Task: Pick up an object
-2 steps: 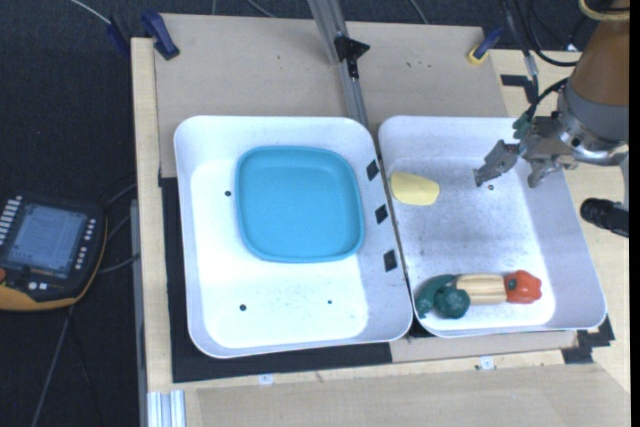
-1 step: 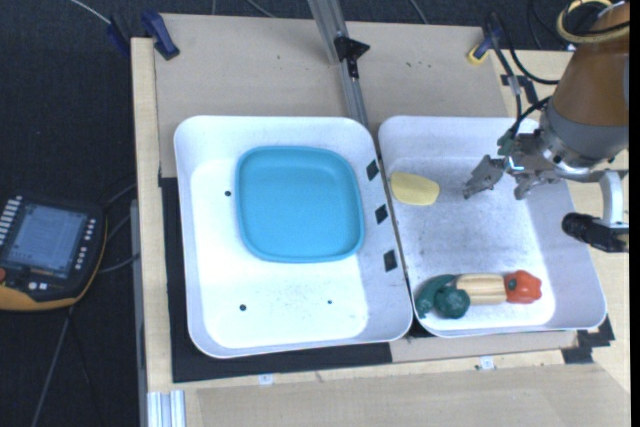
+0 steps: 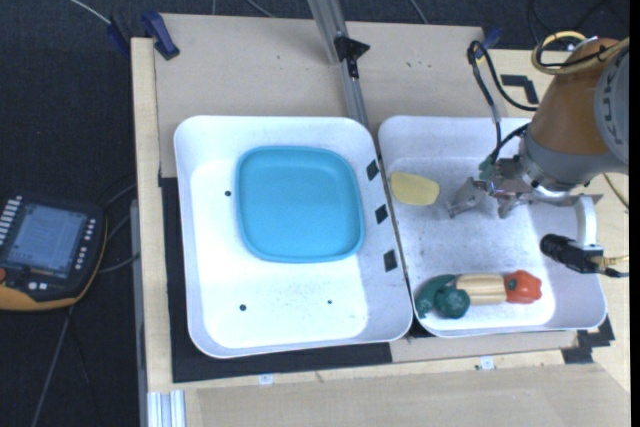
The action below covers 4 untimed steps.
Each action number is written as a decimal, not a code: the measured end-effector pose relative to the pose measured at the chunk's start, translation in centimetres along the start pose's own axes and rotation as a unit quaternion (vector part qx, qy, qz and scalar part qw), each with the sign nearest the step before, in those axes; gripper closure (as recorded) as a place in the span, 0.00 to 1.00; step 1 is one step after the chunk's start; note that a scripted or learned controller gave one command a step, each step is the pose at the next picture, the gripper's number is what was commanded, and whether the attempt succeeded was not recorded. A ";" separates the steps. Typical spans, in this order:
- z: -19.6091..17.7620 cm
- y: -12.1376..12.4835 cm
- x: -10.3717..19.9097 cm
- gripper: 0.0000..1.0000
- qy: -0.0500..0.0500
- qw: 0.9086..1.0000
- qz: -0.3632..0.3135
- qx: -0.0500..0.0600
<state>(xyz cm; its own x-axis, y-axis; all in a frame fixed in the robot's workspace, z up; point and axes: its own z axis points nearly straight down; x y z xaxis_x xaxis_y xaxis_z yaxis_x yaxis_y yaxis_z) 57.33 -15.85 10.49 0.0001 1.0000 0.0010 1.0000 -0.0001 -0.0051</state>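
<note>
The right bin (image 3: 440, 245) holds three objects. A pale yellow piece (image 3: 414, 188) lies near its left wall. Along the front wall sit a dark green lump (image 3: 443, 299) and, touching it, a tan stick with a red end (image 3: 497, 289). My gripper (image 3: 486, 200) hangs low over the middle of this bin, just right of the yellow piece and apart from it. It is open and nothing sits between its fingers (image 3: 458, 207).
A blue square plate (image 3: 300, 203) lies in the left bin (image 3: 205, 245). A metal pole (image 3: 330, 10) slants over the back between the bins. A black cable plug (image 3: 565, 252) hangs off the wrist above the right bin's right side.
</note>
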 end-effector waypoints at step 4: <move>-18.0 -0.5 -1.0 1.00 -0.001 1.000 0.000 -0.005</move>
<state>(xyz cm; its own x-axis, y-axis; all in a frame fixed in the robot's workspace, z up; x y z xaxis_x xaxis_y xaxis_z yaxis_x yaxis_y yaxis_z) 56.96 -16.88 28.51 -0.0004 1.0000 -0.0010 1.0000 0.0004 0.0049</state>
